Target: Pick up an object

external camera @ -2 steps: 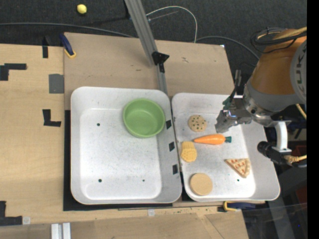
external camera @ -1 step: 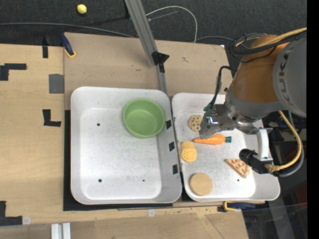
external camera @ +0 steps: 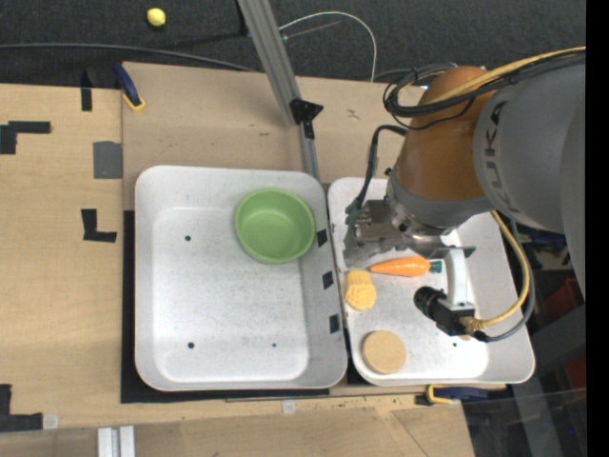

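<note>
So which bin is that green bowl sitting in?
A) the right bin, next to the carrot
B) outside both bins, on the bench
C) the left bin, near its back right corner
C: the green bowl rests inside the left bin, up near its back right corner, while the carrot, the corn piece and the round cookie lie in the right bin.

You are looking at a robotics lab: a plywood bench with black tape marks, two white bins (side by side), a KUKA arm, loose cables trailing behind.
</note>
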Robot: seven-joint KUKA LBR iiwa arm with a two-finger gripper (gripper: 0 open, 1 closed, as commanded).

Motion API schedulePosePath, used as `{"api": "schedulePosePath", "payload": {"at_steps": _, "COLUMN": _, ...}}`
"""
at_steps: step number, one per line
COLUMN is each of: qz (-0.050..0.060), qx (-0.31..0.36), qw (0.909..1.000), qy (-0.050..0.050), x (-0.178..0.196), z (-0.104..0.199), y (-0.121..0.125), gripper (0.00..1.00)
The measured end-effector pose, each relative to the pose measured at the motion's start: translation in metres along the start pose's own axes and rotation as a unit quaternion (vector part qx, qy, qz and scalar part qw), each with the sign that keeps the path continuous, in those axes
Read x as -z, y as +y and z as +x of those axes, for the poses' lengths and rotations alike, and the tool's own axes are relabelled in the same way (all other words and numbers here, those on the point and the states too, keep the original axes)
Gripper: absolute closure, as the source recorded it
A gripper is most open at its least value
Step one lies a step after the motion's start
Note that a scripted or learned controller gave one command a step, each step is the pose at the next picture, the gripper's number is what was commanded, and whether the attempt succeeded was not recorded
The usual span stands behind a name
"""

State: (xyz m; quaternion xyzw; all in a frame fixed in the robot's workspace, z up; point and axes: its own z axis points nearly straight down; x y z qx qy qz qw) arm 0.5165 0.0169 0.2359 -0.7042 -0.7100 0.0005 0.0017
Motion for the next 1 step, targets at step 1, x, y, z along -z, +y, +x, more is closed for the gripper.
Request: {"api": "schedulePosePath", "payload": {"at_steps": 1, "qz": 0.001, "qx": -0.001, "qw": 1.0, "qy": 0.0, "x": -0.0142, "z": 0.0507, "y": -0.0088, "gripper": 1.0}}
